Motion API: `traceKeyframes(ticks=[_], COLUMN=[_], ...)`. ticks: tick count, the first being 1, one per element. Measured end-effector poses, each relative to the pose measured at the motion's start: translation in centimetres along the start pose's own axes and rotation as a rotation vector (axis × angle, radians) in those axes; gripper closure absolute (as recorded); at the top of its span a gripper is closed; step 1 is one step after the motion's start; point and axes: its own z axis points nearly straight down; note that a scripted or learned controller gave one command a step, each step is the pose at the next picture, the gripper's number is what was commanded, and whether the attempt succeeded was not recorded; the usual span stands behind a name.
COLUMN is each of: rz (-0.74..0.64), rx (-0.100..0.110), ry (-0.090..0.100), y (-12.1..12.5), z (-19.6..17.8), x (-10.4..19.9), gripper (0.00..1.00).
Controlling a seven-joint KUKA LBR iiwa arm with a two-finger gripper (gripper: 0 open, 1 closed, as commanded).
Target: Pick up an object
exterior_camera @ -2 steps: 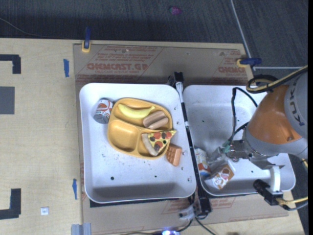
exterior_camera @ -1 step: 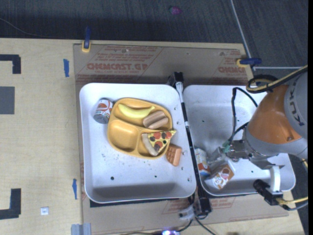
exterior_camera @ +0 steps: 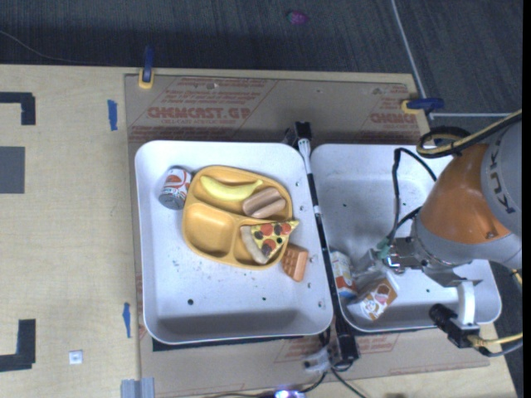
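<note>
My gripper point(exterior_camera: 371, 265) is low in the right bin point(exterior_camera: 365, 181), reaching in from the right under the arm's orange band. It hovers at or just over a small white and brown carton point(exterior_camera: 376, 298) that lies near the bin's front wall. A small white bottle-like item point(exterior_camera: 341, 272) lies just left of the gripper, by the bin's left wall. The arm's wrist hides whether anything is gripped.
The left bin point(exterior_camera: 166, 297) holds a yellow divided plate point(exterior_camera: 207, 226) with a banana point(exterior_camera: 217, 189), a hot dog point(exterior_camera: 264, 201) and a pizza slice point(exterior_camera: 267, 239). A can point(exterior_camera: 173, 187) lies at its left, and an orange-brown snack point(exterior_camera: 294, 264) at its right.
</note>
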Motion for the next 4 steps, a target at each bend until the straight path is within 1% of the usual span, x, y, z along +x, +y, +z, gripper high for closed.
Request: traceKeyframes(ticks=[4], rz=[-0.001], rx=[0.0], ry=[0.0], y=[-0.01], z=[0.01], x=[0.01], gripper=[0.0])
